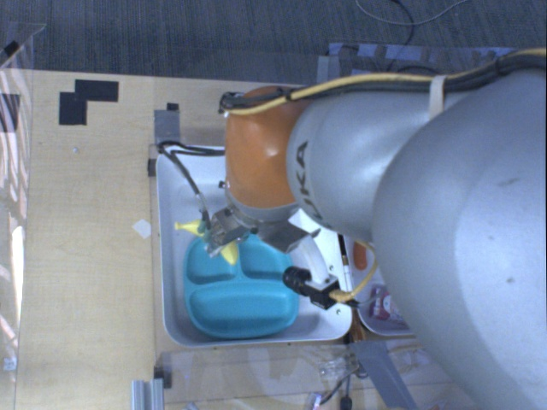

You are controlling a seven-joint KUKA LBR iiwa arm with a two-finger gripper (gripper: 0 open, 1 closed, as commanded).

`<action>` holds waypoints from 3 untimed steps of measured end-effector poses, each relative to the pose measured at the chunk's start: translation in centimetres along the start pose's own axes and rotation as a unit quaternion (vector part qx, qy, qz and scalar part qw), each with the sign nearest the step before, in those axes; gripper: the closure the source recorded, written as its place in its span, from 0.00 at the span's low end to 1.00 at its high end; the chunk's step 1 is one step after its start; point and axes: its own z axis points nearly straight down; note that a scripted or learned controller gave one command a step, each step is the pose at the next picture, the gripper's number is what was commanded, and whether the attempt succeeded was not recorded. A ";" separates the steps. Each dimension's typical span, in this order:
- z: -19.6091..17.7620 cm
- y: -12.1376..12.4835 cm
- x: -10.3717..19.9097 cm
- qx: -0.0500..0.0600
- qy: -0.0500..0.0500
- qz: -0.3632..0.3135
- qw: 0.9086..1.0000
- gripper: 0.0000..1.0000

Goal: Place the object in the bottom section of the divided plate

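Above the blue plate (241, 301), the arm (359, 169) blocks everything.

The arm (410, 195) hides most of the right bin (376, 319) and the blue plate's (239, 301) upper right part. A yellow thing (205, 227) near the wrist is too blurred to identify, perhaps plastic.

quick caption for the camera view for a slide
KUKA arm reaching from the right over a blue divided plate in the left white bin, a yellow object at the plate's top edge.
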 end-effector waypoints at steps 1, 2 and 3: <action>6.8 4.3 -3.6 -0.009 0.001 0.140 0.990 1.00; 6.8 4.4 -3.5 -0.010 0.001 0.140 0.990 0.00; 3.7 6.9 -4.5 -0.002 0.000 0.041 0.999 0.00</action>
